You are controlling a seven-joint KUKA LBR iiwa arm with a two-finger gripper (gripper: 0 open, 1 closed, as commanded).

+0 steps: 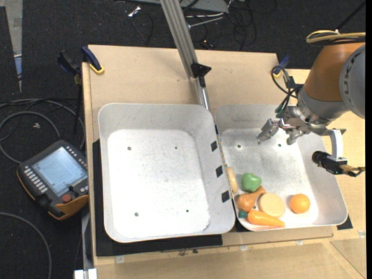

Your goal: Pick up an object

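My gripper (280,131) hangs over the back part of the right bin (273,156), its two fingers spread apart with nothing between them. Toy food lies clustered in the bin's front corner, well forward of the gripper: a green pepper (251,182), a pale round slice (271,204), an orange ball (300,203), a carrot (265,218) and a brownish-orange piece (247,201). A thin tan stick (232,179) rests along the bin's left wall.
The left bin (154,167) sits beside the right one, sharing a raised middle edge. A slanted metal pole (183,34) rises from the bench's back. A teach pendant (55,176) lies on the floor to the left.
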